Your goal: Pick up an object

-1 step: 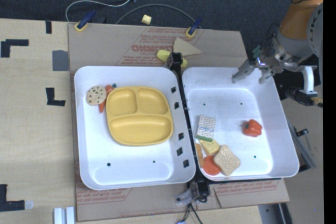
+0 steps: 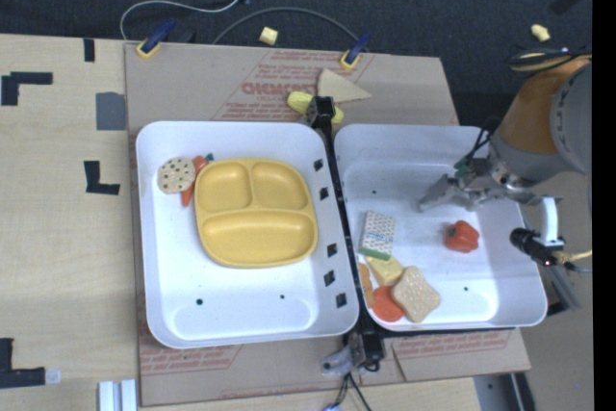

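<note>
Bread slice (image 2: pixel 416 294) partly hides tomato (image 2: pixel 386 304); gripper (image 2: pixel 433 199) spread open, holding nothing.

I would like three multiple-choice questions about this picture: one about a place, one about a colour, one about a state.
1. Where does the yellow divided plate lie?
A. in the left bin
B. in the right bin
C. on the cardboard behind the bins

2. What colour is the small round item alone near the right bin's right side?
A. blue
B. red
C. white

3. What is between the fingers of the gripper?
A. the cookie
B. the bread slice
C. nothing

Answers:
1. A, the plate rests in the left bin.
2. B, it is plainly red.
3. C, the cookie and bread slice lie apart from it, and bare bin floor shows between its fingers.
</note>
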Tool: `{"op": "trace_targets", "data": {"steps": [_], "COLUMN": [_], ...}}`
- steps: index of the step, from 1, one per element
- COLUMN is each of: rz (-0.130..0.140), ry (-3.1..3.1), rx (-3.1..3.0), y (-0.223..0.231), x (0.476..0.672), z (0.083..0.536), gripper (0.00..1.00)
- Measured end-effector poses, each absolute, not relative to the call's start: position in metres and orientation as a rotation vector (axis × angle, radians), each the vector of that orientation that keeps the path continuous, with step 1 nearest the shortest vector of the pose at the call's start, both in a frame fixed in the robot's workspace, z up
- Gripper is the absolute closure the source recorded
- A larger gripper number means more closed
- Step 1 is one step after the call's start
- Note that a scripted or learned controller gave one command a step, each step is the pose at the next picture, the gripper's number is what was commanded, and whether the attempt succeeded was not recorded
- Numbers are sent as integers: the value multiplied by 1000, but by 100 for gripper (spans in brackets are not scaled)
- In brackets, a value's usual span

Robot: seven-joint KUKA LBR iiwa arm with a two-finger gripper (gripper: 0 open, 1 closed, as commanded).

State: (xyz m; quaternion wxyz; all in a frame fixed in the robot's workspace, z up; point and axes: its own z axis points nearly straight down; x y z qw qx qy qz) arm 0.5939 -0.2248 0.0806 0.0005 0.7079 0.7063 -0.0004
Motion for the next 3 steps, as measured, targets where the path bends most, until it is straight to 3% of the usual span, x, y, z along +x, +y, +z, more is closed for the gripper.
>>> {"op": "trace_targets", "data": {"steps": [1, 2, 3], "rz": [4, 4, 7], "ry": [2215, 2212, 2214], "rx": [2215, 2212, 2206], "y": [-209, -211, -140], "x": [527, 530, 536], "z": [88, 99, 90], "gripper": [0, 100, 100]}}
